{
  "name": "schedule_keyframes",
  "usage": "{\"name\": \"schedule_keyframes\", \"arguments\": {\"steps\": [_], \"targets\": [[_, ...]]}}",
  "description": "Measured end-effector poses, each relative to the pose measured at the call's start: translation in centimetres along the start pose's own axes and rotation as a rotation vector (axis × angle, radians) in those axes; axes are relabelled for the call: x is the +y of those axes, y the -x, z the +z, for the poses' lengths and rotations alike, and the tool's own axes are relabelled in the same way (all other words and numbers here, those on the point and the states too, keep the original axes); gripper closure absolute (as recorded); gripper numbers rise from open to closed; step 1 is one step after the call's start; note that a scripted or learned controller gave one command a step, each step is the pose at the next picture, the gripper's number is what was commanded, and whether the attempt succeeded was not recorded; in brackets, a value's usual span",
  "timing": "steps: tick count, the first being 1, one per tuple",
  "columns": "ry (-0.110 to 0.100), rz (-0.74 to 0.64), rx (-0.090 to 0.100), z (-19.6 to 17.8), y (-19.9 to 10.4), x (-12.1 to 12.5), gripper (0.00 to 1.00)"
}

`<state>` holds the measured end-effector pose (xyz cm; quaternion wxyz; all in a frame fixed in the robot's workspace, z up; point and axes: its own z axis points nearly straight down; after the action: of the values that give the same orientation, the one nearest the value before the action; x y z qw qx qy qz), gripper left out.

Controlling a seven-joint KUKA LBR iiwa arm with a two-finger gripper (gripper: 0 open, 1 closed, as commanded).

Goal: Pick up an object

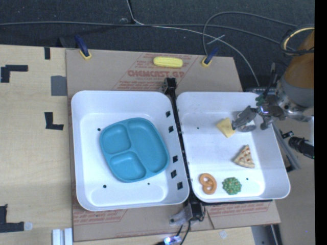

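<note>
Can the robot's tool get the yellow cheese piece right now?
Probably yes. The tool hangs right beside the yellow cheese piece in the right bin, and nothing lies between them. The pizza slice sits apart, lower down.

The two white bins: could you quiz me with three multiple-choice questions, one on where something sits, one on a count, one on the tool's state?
1. The blue divided plate lies in: A the left bin; B the right bin; C the cardboard.
2. Small food items in the right bin: A two; B four; C six.
3. The tool is: A above the plate; B beside the cheese wedge; C outside both bins.

A: plate fills the left bin.
B: cheese wedge, pizza slice, pretzel, broccoli.
B: its fingertips sit at the wedge's edge.
</note>
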<state>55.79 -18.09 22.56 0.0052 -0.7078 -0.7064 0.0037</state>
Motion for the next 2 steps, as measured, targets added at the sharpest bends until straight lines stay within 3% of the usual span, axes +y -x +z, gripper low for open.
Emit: {"name": "schedule_keyframes", "arguments": {"steps": [1,2], "targets": [[0.011,-0.003,-0.002,-0.6,0.0,0.3,0.0],[0.007,-0.002,-0.002,3.8,0.1,0.1,0.0]]}}
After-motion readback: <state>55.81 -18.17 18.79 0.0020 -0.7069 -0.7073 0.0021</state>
